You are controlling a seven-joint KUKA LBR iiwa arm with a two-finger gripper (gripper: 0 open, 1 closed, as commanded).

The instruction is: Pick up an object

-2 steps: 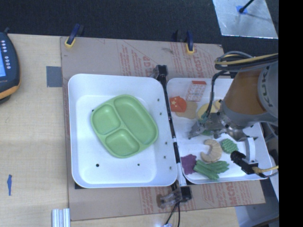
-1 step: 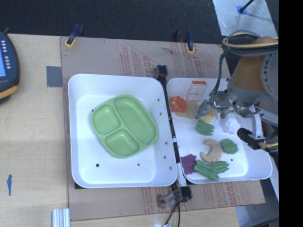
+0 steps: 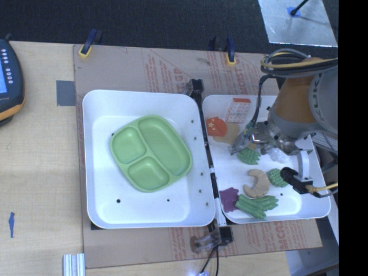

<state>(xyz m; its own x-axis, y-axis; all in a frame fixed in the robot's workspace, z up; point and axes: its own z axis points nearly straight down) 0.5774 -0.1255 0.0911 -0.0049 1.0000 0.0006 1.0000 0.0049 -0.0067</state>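
Over the right-hand white bin (image 3: pixel 230 105), the grey arm with its orange band (image 3: pixel 294 99) reaches in from the right, and its end effector (image 3: pixel 248 141) hangs low near the middle of that bin; whether it is released or clenched cannot be told from above, as the wrist hides it. Just below the end effector lies a small dark green leafy piece (image 3: pixel 249 156), touching or nearly touching it. Nearer the front of the bin sit a tan crescent-shaped piece (image 3: pixel 258 183), a second green piece (image 3: pixel 277 177) just to its right, a purple piece (image 3: pixel 229 198) and a long green bean-like piece (image 3: pixel 255 205). Behind the end effector are a red round piece (image 3: pixel 216 126) and a pale card with red print (image 3: pixel 237 110). On the worktop, the left bin (image 3: pixel 98 154) holds a light green divided plate (image 3: pixel 150 152).
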